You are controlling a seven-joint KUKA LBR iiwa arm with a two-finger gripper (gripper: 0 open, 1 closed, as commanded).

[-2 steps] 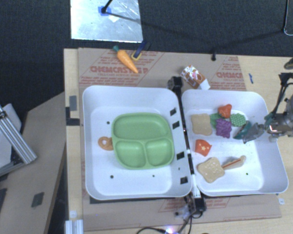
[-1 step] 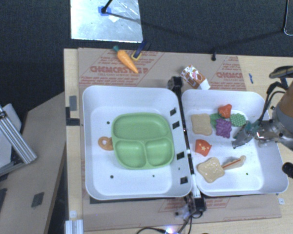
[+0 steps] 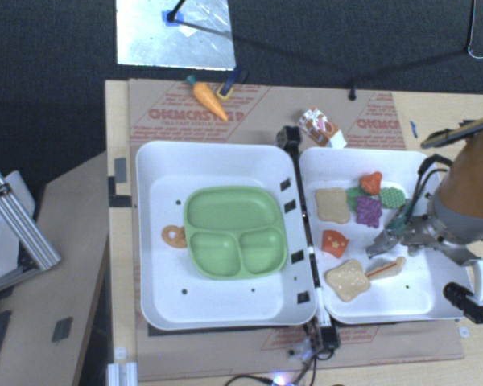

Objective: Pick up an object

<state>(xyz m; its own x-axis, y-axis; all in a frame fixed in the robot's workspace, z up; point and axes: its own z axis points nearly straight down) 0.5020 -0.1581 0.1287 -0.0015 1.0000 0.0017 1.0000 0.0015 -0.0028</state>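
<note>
The tool (image 3: 384, 245) hangs low in the right bin (image 3: 419, 302), its tip just above the hot dog (image 3: 384, 268) near that bin's front edge; whether it grips anything I cannot tell. The toast (image 3: 347, 280) touches the hot dog, probably complicating a clean grasp. The arm (image 3: 467, 191) leans in from the bin's right edge, wrist bent downward.

A pale wooden bench (image 3: 119, 119) topped with printed brown cardboard sheeting (image 3: 258, 107) stands on dark navy carpeted floor (image 3: 48, 63), where a shiny square metal plate (image 3: 177, 22) lies behind it, with a slanted aluminium frame rail (image 3: 16, 215) at the left edge.
</note>
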